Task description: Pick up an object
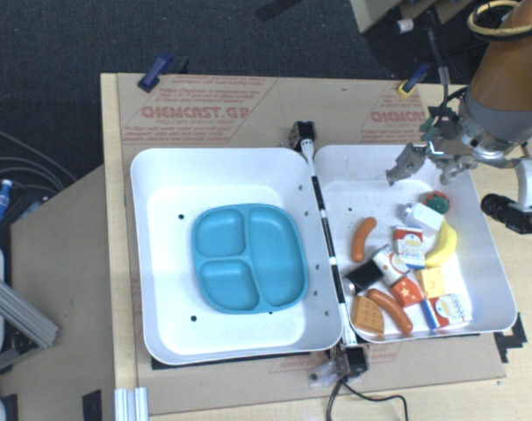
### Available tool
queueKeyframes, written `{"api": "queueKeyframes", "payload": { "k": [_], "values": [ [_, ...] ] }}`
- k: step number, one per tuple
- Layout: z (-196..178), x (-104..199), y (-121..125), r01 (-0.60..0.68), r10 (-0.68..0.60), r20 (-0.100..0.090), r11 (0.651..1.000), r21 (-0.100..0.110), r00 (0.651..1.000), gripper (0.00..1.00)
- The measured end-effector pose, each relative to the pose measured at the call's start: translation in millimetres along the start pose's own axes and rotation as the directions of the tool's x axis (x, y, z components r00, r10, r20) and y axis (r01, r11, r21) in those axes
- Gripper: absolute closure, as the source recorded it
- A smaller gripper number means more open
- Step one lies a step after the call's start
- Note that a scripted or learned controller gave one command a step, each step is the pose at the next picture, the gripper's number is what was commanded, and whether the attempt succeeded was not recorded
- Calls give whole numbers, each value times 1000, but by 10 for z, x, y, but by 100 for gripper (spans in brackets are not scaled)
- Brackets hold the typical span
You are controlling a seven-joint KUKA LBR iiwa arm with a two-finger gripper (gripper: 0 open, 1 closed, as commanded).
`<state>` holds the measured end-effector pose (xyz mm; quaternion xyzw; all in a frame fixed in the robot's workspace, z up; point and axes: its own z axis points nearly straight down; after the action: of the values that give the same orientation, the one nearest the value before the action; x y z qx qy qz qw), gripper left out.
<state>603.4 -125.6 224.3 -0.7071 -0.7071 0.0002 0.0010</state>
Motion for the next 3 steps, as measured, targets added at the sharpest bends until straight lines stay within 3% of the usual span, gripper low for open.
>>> {"api": "queueKeyframes", "payload": {
  "k": [1, 2, 3],
  "values": [
    [1400, 171, 381, 0, 0, 0, 1000, 0, 1000, 0],
    [1392, 284, 637, 1, -1, 1, 1000, -3, 1000, 0],
    [1397, 329, 252, -1, 1, 1, 1000, 1, 1000, 0]
  ]
}}
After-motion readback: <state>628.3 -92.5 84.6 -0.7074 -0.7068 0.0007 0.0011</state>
